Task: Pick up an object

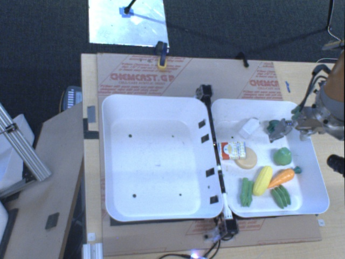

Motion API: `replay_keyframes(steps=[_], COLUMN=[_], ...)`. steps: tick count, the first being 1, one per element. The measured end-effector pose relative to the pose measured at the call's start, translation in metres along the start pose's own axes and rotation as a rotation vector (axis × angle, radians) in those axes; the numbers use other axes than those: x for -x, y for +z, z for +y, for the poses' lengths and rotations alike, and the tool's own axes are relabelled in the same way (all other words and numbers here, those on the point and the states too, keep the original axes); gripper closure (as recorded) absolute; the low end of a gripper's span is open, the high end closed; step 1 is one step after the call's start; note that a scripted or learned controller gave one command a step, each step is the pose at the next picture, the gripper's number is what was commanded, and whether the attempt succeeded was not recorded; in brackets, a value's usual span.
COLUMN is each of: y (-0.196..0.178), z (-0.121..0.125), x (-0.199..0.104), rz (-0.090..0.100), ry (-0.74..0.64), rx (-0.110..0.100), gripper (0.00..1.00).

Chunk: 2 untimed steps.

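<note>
The right bin (312, 198) holds several small items: a white block (249, 127), a red and white packet (233, 150) on a tan disc (248, 161), a green ball (282, 156), a yellow corn cob (262, 179), an orange carrot (282, 178) and two green pods (246, 191) (280, 196). My gripper (280, 129) reaches in from the right over the bin's far right part. A small dark green thing (274, 126) lies right at its tip; whether it is held cannot be told.
The left bin (108, 144) stands beside the right one, with a black divider strip (213, 155) between them. A metal plate (128, 14) lies beyond the bench. Cables (310, 93) hang near the arm at the right edge.
</note>
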State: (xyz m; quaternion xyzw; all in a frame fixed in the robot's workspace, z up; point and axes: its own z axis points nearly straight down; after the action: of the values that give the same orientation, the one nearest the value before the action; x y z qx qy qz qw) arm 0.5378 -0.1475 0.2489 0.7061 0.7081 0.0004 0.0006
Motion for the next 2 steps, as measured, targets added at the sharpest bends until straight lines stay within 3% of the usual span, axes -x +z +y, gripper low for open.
replay_keyframes(steps=[1,2], y=[-0.1772,-0.1782], z=[-0.0165,-0.0156], x=[0.0502,0.0469], rz=[-0.009,-0.003], ry=[0.005,-0.003], rx=[0.020,0.007], gripper=[0.00,1.00])
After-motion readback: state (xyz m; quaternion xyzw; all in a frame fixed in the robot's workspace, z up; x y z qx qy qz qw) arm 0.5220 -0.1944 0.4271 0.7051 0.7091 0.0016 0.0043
